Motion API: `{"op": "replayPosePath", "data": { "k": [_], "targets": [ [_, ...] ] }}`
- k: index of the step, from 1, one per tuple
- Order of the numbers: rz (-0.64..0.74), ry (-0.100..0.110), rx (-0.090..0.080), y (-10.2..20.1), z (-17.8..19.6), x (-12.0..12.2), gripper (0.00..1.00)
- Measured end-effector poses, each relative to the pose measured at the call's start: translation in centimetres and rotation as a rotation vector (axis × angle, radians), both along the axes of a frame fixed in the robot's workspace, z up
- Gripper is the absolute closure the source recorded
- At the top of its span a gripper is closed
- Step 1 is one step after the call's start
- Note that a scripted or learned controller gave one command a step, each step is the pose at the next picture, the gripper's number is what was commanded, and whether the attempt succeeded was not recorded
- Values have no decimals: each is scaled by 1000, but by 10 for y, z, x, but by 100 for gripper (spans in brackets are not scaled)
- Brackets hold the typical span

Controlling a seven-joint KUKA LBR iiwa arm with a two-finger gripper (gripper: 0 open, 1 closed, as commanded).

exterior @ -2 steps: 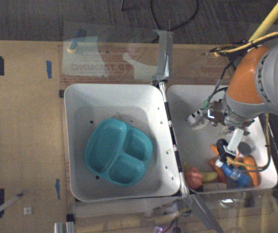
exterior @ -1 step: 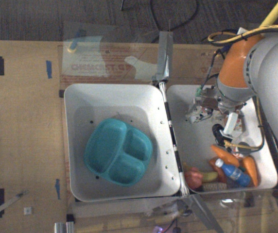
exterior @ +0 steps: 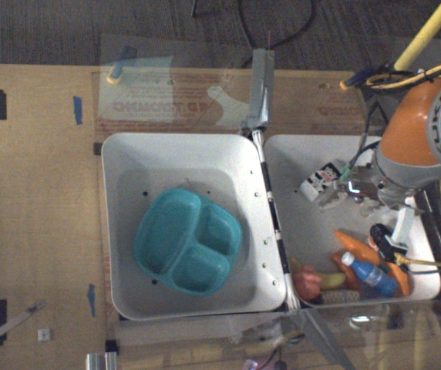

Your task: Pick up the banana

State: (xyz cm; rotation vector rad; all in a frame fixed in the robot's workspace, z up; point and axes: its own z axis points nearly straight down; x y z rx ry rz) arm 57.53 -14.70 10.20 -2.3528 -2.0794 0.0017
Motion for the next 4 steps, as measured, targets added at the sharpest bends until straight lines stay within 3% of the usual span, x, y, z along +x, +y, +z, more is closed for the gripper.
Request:
{"op": "replayPosePath", "data": {
  "k": [1,2,3,4],
  "targets": [
    [20,-3,21,-41,21,66,0],
    [39,-9,-1,-4,-14,7,0],
    [53,0,25,-37,-1,48,0],
    [345,-1,1,7,58,13,0]
  ]
}}
